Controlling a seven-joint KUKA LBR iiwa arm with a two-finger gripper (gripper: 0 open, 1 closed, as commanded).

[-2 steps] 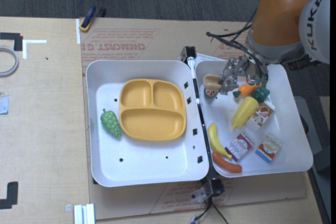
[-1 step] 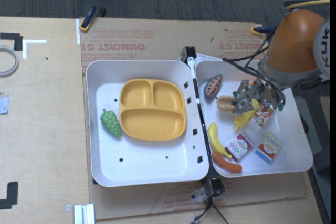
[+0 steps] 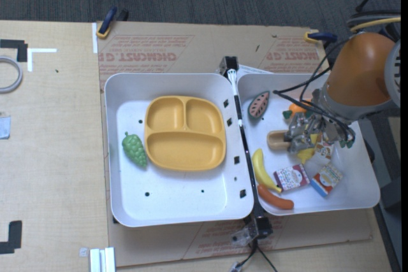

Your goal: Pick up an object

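Note:
My gripper reaches down into the right bin from the right, under the orange wrist band. It hangs over a cluster of small items: a tan bread-like piece just to its left and a yellow piece beneath it. A watermelon slice lies at the bin's back left. Along the front are a banana, a red sausage, a pink-and-white packet and a red-and-white carton.
The left bin holds a yellow divided plate and a green grape bunch to its left. Clips join the bins at the middle wall. Cables run behind the arm at the right.

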